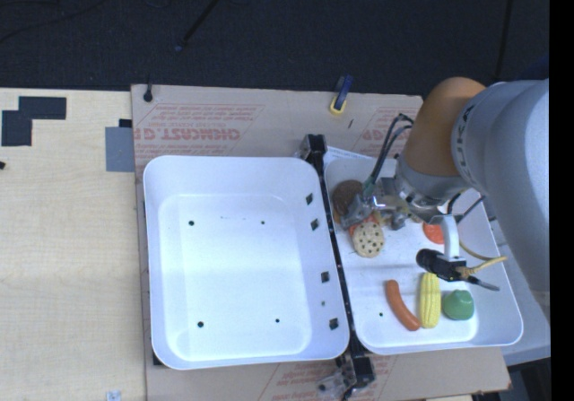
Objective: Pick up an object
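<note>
Currently: gripper (366, 213), finger state cannot be told, over cookie (367, 239) in right bin (502, 336); carrot (402, 304), corn (430, 299) nearby.

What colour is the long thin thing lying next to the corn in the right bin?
Orange-red: the sausage-like piece lies just left of the yellow corn, seen in the camera view.

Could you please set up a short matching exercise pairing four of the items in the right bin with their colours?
Things:
1. corn
2. sausage
3. cookie
4. pepper

Colours:
A. green
B. tan with dark spots
C. yellow
D. orange-red

Pairs: 1-C, 2-D, 3-B, 4-A
</note>
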Motion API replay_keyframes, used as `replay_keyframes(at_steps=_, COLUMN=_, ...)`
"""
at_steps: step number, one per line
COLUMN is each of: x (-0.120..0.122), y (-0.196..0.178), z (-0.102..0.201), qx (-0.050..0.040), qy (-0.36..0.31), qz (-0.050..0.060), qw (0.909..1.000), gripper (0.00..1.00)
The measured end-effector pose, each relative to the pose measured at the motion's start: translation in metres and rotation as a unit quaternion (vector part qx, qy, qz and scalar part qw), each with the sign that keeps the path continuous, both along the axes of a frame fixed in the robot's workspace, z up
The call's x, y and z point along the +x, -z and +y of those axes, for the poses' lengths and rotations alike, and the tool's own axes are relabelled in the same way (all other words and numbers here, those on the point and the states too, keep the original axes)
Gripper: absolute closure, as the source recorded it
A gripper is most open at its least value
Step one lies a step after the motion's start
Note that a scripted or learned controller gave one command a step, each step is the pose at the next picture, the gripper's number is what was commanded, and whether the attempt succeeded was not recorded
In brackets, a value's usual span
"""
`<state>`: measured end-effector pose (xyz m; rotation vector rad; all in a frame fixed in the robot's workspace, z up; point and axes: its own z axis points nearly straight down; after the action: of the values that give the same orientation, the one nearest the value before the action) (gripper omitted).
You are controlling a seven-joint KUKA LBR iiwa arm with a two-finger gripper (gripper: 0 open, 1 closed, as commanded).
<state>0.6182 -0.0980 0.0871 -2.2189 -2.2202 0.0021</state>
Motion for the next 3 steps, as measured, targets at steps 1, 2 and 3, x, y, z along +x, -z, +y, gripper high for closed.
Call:
replay_keyframes(at_steps=1, x=0.025, y=0.000, z=0.011, qx=0.0001, qy=0.000, qz=0.001, qw=1.0000, gripper=0.00)
replay_keyframes(at_steps=2, x=-0.018, y=0.000, z=0.013, qx=0.0000, qy=0.001, qz=0.002, qw=1.0000, gripper=0.00)
replay_keyframes(at_steps=3, x=0.027, y=-0.001, z=0.011, qx=-0.0002, qy=0.000, qz=-0.002, qw=1.0000, gripper=0.00)
